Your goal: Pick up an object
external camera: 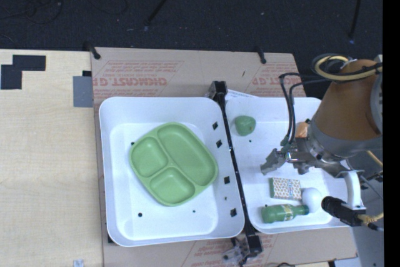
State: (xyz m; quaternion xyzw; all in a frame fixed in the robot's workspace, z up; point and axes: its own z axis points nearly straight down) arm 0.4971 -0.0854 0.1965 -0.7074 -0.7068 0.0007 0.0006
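- The left bin [119,134] holds a green plate [173,162] with three sections. The plate lies in the middle, with bare white floor all around it
- Brown cardboard [156,75] lies under both bins. It has red writing on it, upside down from here, and I cannot read it for sure
- A black strip with clips [228,166] runs between the two bins
- The right bin [269,128] has a small green ball [244,125] near its far left corner, well apart from the other things. There is bare floor between the ball and the gripper
- Near the front of the right bin lies a green bottle [284,212] on its side, with a white cap end [310,197] just beside it
- A small flat packet with a dotted pattern [285,187] lies just above the bottle. Any writing on it is too small to read
- The arm [347,112] comes in from the right, with its orange band up high. It bends down over the right bin
- The gripper [275,162] hangs low, just above the packet and to the right of the ball. I cannot tell how it is set, and nothing shows in it
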